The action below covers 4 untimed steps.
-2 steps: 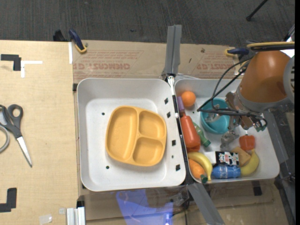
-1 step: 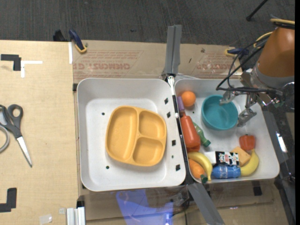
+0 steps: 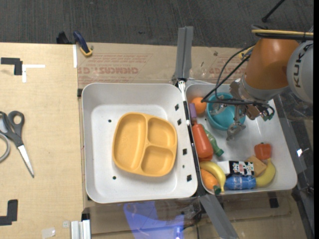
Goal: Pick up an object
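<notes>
The pincer [image 3: 236, 130] hangs over the right bin [image 3: 281, 133] beside the teal bowl [image 3: 221, 115].

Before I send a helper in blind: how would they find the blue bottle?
Go to the right bin and follow its near wall. The blue bottle lies on its side there, just below a black-and-white carton, between two bananas. It is the one blue thing in that row.

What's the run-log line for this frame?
arm: over right bin | gripper: above teal bowl, nothing seen held | left bin: yellow tray
</notes>
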Available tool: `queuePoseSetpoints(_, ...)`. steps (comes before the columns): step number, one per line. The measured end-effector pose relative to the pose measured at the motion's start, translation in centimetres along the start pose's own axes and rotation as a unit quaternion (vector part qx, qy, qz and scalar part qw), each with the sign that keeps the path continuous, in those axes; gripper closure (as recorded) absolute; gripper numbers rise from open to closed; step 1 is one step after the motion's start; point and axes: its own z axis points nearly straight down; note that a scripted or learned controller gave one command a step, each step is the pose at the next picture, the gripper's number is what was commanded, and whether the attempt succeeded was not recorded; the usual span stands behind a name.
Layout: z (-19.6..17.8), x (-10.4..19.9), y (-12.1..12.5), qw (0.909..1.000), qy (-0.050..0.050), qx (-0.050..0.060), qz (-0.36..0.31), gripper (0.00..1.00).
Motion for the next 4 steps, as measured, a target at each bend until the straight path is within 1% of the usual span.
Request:
queuePoseSetpoints(1, -0.5, 8.3, 3.2, 0.9998, -0.012, 0.008, -0.012, 0.00)
queuePoseSetpoints(2, -0.4, 6.8, 6.3, 0.9997, -0.008, 0.009, 0.020, 0.00)
queuePoseSetpoints(3, 0.1, 2.9, -1.6, 1.0000, 0.001, 0.000, -0.001, 0.00)
queuePoseSetpoints(4, 0.2, 3.1, 4.3, 0.9997, 0.000, 0.000, 0.023, 0.00)
